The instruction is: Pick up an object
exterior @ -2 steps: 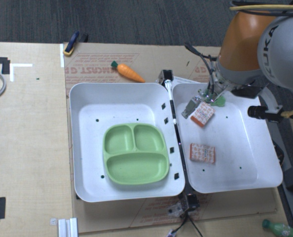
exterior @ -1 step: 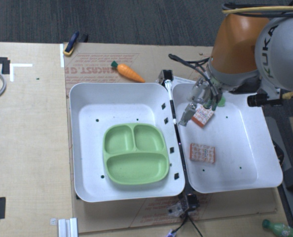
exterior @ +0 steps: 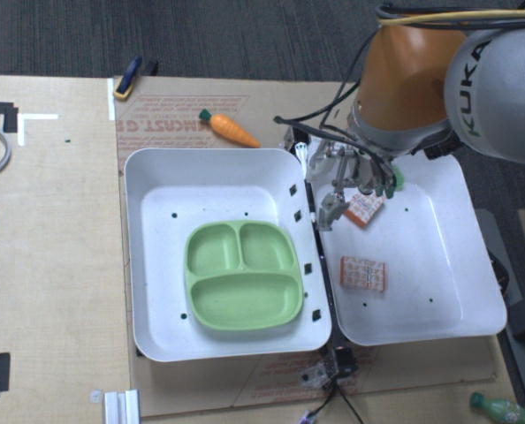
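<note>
Orange-and-white small packet [exterior: 366,208] seen at jaws [exterior: 361,200] over right white plastic bin [exterior: 439,312] | jaw state cannot be told | step judged: grasp attempt | next: hold to be confirmed before lift | second flat packet [exterior: 362,274] lies nearby.

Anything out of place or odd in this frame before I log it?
Yes. A toy carrot lies on the cardboard outside both bins, beyond the left bin. A green bottle lies on its side off the bench's near right corner. The pincer hovers by a small red-and-white packet in the right bin.
</note>
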Tool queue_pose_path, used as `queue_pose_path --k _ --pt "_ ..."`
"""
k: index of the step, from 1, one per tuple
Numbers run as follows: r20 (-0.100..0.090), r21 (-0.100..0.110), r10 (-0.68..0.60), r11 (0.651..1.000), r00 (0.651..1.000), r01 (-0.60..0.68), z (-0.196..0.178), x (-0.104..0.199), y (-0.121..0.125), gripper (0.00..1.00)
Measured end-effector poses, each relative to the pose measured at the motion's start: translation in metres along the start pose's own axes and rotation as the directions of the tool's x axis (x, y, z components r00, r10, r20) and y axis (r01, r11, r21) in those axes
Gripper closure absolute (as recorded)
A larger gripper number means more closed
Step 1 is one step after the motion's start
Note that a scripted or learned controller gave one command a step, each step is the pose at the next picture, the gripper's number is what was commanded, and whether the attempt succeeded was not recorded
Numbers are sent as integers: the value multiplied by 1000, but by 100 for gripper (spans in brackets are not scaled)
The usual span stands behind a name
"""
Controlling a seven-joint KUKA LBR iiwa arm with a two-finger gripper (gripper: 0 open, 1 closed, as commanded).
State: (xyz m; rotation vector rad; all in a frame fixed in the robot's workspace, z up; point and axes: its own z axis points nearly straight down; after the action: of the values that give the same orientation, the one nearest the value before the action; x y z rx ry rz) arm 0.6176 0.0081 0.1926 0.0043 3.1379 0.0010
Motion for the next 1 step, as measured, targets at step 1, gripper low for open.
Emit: queue_pose_path --k 1 --pt "0 0 -380 925 925 380 0 40 -52 0"
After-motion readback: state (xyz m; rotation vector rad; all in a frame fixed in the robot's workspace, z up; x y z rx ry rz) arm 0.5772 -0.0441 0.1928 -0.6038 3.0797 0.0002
